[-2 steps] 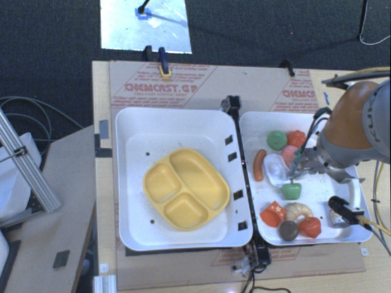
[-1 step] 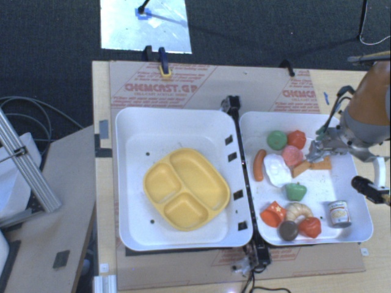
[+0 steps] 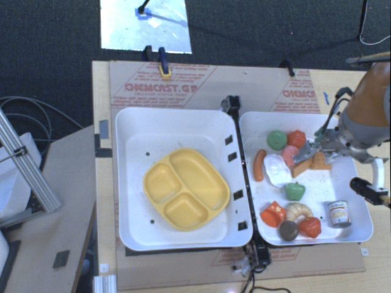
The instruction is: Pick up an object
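- The end effector [image 3: 308, 153] was positioned low over the right bin [image 3: 360, 227], beside an orange wedge-shaped toy [image 3: 311, 163]; whether it was clenched or released could not be told.
- A red toy [image 3: 296, 138] and a green ball [image 3: 277, 140] were seen just beyond it.
- A yellow divided tray [image 3: 185, 188] was seen well apart, in the left bin [image 3: 131, 163].

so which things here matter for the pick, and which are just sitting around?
In play:
- tool, low in the right bin
- orange wedge, pink piece and white piece right by it

Lying about:
- yellow divided tray in the left bin
- green ball, sausage, green pepper, small can
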Motion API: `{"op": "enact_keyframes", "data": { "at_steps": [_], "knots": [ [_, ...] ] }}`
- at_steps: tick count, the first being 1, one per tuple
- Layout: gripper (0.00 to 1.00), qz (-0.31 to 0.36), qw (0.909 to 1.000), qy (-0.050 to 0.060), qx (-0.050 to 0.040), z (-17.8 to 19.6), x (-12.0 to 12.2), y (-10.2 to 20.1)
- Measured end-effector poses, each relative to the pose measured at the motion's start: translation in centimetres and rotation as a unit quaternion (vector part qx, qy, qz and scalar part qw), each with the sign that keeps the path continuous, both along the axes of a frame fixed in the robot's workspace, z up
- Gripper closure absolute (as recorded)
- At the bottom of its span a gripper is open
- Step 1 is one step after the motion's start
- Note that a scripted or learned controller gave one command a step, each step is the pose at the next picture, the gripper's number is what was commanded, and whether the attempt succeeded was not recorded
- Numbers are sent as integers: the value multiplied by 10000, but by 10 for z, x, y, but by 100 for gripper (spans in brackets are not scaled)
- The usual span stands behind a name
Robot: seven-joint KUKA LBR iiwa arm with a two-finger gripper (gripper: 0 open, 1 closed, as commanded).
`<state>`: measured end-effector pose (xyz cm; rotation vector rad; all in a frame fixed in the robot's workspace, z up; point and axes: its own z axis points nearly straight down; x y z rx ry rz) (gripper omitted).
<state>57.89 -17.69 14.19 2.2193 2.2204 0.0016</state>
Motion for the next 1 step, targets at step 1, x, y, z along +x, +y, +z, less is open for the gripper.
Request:
{"op": "enact_keyframes", "data": {
  "at_steps": [1],
  "knots": [
    [0,18,10000,-27,-12,-55,33,-20]
  ]
}}
